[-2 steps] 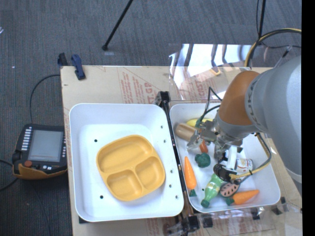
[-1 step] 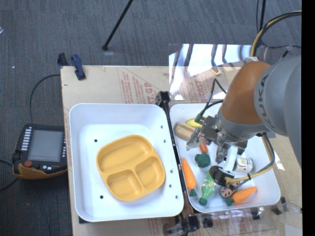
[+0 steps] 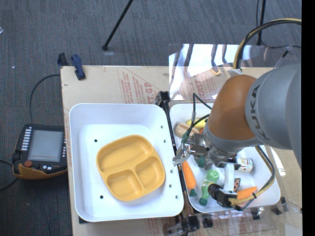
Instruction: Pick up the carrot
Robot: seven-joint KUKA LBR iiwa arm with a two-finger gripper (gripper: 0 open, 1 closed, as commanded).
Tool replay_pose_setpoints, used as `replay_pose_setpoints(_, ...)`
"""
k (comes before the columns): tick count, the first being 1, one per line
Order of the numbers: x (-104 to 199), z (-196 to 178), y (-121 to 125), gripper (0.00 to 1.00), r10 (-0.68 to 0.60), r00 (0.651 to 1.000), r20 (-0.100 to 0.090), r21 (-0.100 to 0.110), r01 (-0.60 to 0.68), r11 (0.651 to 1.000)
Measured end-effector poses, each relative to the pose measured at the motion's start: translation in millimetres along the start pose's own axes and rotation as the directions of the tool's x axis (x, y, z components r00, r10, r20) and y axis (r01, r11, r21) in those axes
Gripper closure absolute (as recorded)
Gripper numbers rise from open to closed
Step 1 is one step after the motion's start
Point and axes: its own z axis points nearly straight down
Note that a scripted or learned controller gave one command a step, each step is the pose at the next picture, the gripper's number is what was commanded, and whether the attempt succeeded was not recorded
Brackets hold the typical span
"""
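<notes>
Orange carrot (image 3: pixel 189 176) lies untouched along the right bin's (image 3: pixel 273 196) left wall. My gripper (image 3: pixel 203 155) hovers just above it; I can't tell its state, so the pick remains undone.

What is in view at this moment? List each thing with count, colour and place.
Bins: 2, white, side by side on the bench; left bin, right bin.
Divided plate: 1, yellow, in the left bin.
Carrot: 1, orange, near the right bin's left wall.
Bottle: 1, green, right of the carrot.
Second orange item: 1, right bin's front right; identity unclear.
Yellow item: 1, right bin's back, partly hidden.
Pendant: 1, dark with orange base, on the floor left of the bench.
Clamp: 1, blue, bench's back left corner.
Arm: 1, grey with orange band, over the right bin.
</notes>
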Motion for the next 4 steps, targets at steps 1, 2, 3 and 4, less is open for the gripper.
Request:
replay_pose_setpoints(1, -32.3, -0.2, 12.7, 0.0, 0.259, 0.966, -0.001, -0.003, -0.259, 0.966)
replay_pose_setpoints(2, 13.7, 0.2, -9.3, 0.0, 0.118, 0.993, 0.0, 0.0, -0.118, 0.993)
replay_pose_setpoints(3, -31.5, -0.3, 7.5, 0.0, 0.26, 0.966, -0.001, -0.004, -0.26, 0.966)
replay_pose_setpoints(4, 12.0, 0.7, -24.8, 0.0, 0.151, 0.989, 0.001, 0.001, -0.151, 0.989)
